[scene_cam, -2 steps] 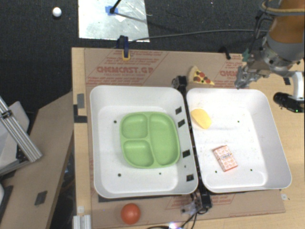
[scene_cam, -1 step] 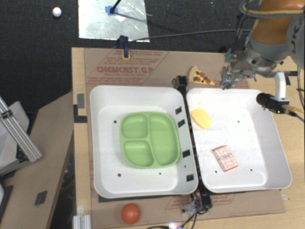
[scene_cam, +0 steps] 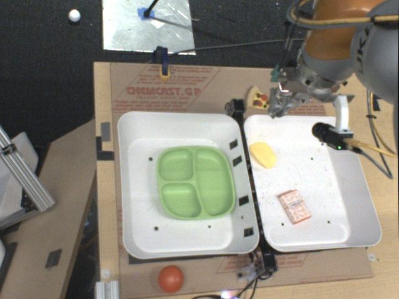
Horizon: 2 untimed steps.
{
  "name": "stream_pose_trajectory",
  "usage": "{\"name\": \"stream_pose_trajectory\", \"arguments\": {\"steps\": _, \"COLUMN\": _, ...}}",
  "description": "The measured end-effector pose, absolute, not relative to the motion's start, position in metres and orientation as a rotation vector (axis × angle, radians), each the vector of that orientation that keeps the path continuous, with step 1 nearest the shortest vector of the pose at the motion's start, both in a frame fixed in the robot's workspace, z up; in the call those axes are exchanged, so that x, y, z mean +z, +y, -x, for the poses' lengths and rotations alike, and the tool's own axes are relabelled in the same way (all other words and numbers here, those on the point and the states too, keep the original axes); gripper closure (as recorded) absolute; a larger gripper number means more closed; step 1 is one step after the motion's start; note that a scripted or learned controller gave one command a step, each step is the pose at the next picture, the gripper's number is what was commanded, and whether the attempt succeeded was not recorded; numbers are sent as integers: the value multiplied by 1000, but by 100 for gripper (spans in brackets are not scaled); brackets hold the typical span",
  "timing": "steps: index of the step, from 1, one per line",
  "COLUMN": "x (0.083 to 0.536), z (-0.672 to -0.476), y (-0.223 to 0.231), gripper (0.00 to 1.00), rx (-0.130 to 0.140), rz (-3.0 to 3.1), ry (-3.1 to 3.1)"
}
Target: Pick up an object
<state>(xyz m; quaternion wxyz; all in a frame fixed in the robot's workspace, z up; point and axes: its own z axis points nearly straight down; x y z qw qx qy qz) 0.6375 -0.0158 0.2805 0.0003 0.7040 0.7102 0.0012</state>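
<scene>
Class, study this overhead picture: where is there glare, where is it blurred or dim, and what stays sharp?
In the camera view, glare whitens the foil sheet at the top; the tool is small, dark and soft-edged, so its fingers are unreadable; the green divided plate, yellow object and pink packet are sharp, evenly lit, with faint shadows.

A green tray in a white bin, a yellow piece, a pink patterned box.

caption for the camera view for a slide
Gripper at the right bin's far edge; yellow object and pink packet inside.
</scene>
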Motion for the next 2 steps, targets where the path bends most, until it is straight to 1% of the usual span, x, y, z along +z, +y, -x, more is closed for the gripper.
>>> {"name": "stream_pose_trajectory", "arguments": {"steps": 1, "x": 269, "z": -624, "y": 31, "gripper": 100, "rx": 2, "rz": -2212, "ry": 2232}}
{"name": "stream_pose_trajectory", "arguments": {"steps": 2, "x": 266, "z": -628, "y": 86, "gripper": 100, "rx": 5, "rz": -2211, "ry": 2233}}
